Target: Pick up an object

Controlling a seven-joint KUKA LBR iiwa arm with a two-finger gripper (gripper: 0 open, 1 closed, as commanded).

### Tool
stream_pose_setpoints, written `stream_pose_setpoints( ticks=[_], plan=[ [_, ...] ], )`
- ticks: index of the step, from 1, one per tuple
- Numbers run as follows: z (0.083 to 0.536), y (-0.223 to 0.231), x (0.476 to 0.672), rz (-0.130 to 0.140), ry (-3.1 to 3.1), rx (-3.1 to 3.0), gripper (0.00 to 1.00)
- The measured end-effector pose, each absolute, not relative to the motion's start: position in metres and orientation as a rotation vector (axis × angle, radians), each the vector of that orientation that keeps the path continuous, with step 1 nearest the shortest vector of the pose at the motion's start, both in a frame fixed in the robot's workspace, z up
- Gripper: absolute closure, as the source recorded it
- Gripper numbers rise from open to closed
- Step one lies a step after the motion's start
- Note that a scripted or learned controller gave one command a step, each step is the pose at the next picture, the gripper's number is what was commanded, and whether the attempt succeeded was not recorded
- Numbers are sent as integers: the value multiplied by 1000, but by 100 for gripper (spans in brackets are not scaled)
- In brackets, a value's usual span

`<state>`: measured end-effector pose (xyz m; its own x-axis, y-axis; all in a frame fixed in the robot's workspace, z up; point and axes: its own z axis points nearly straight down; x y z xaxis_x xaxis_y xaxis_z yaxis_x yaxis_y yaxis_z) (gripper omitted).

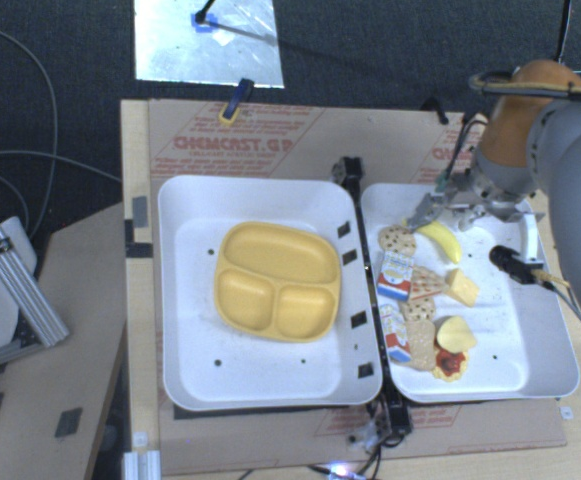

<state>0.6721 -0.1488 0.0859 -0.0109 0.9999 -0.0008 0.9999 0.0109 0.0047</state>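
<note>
While the arm [560, 148] bends low, its tool [432, 208] (angled left) nears the banana [441, 239].

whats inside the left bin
A yellow divided plate lies flat in the left bin, with nothing in its three compartments. Whatever is beneath the plate is covered.

Dark carpeted floor around a board-topped table, seen from above.

The floor [390, 28] is dark blue-grey carpet, with thin black cables [30, 78] looping across it at the left. A shiny silver sheet [208, 26] lies on the carpet beyond the table, a small blue piece [203, 22] on it. The table [270, 133] is covered by brown cardboard printed with red lettering. At the far left stands an aluminium frame rail [15, 273], tilted, beside a lower tan surface [80, 348].
</note>
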Motion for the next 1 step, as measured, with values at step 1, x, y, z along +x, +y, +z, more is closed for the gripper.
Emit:
stream_pose_setpoints(
  ticks=[1],
  plan=[
    [97,-152,669,-1,2231,2214,100]
  ],
)
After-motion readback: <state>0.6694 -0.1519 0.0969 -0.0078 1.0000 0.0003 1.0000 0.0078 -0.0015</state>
